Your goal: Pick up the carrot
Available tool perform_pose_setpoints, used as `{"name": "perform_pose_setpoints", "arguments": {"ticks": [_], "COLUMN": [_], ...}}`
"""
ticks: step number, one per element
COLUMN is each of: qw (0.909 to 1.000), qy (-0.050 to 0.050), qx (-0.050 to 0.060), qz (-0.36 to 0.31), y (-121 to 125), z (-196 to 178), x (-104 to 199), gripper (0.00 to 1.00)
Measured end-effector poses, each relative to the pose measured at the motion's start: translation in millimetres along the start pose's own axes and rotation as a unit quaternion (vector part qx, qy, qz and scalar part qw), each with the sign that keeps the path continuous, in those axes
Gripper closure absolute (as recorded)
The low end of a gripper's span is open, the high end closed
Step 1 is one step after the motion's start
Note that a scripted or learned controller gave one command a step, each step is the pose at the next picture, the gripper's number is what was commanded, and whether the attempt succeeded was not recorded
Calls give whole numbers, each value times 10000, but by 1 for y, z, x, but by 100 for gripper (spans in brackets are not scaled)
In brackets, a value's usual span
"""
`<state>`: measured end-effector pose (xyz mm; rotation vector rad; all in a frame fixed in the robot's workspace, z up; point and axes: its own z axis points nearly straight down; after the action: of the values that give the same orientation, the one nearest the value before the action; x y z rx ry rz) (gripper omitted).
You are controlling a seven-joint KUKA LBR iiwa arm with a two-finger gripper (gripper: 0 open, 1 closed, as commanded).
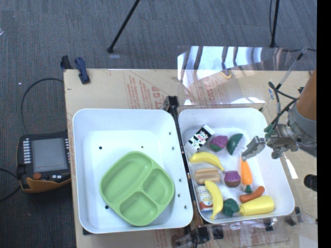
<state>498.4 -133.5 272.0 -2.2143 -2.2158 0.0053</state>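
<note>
Nearest the camera, at the front of the right bin (274,133), a yellow squeeze bottle (256,206) lies on its side beside a piece of broccoli (230,206), with a small can (205,198) at the front left corner and a banana (213,196) lying partly over it. Just behind the bottle sits a red sausage (252,194). Farther in, a bread roll (207,175) rests near a dark purple vegetable (231,178), and the carrot (246,172) lies to their right, orange with its green top pointing away from the camera, loose on the bin floor and touching nothing that grips it. A second banana (206,159) curves behind the roll. At the back of this bin are a black-and-white carton (199,137), another purple piece (219,142) and a dark green vegetable (235,142). The left bin (88,133), side by side with the right one, holds a green divided plate (137,188) set toward its front. The gripper (254,148) hangs over the right bin just behind the carrot's green end, reaching in from the right; whether its fingers are spread or closed cannot be told, and nothing shows between them. Beyond the bins, the bench (119,89) carries a blue clamp (81,70) at its far left corner, and a teach pendant (45,160) lies on the floor to the left.
</note>
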Motion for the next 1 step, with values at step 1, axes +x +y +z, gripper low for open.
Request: {"name": "perform_pose_setpoints", "arguments": {"ticks": [1], "qw": [9992], "qy": [21], "qx": [59], "qz": [-406], "y": [24], "z": [131], "x": [-24], "gripper": [0]}}
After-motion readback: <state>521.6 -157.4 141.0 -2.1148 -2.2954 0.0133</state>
